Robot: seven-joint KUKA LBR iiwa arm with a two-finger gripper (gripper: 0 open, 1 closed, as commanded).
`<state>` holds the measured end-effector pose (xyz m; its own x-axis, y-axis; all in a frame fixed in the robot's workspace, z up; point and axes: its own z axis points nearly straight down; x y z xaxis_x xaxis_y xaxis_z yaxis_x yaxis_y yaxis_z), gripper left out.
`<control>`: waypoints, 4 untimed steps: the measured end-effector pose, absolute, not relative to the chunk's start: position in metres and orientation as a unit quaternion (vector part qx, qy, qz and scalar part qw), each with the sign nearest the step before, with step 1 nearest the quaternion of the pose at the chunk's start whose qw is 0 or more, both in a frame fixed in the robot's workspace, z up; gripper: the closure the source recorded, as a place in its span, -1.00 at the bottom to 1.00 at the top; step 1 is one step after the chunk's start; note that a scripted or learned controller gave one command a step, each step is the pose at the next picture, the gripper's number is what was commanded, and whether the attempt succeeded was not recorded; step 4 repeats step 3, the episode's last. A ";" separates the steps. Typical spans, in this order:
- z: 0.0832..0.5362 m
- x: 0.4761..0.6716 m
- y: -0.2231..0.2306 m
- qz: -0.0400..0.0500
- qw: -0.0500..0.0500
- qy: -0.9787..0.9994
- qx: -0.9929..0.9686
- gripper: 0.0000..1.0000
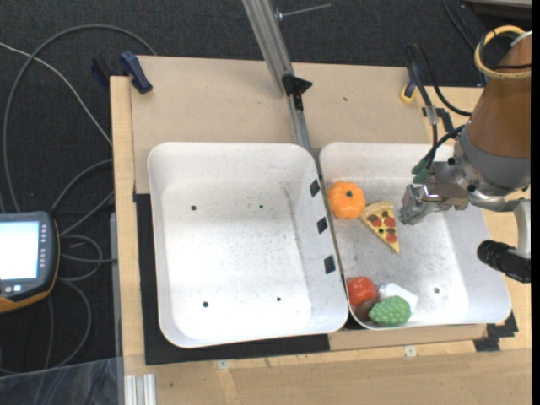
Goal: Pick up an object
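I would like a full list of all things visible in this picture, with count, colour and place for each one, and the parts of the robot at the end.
bins: 2, white, side by side on the bench
pumpkin toy: 1, orange, right bin, near its left wall
pizza slice toy: 1, yellow with red spots, right bin, right of the pumpkin toy
red toy: 1, red, right bin, front left corner
green toy: 1, green, right bin, front edge, beside the red toy
clamps: 2, blue, back corners of the bench
metal pole: 1, grey, slanting up from between the bins
handheld screen: 1, orange and grey, left of the bench
cables: several, pale, on the dark floor
arm: 1, grey with orange band, from the right
gripper: 1, metal, over the right bin, beside the pizza slice toy
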<state>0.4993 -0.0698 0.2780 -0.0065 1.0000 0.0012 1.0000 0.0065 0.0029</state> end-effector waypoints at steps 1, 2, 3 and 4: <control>0.280 0.505 -0.016 0.001 0.000 0.710 0.705 1.00; 0.279 0.510 0.034 0.001 0.000 0.710 0.705 1.00; 0.272 0.526 0.085 0.001 0.000 0.709 0.705 1.00; 0.272 0.526 0.085 0.001 0.000 0.709 0.705 1.00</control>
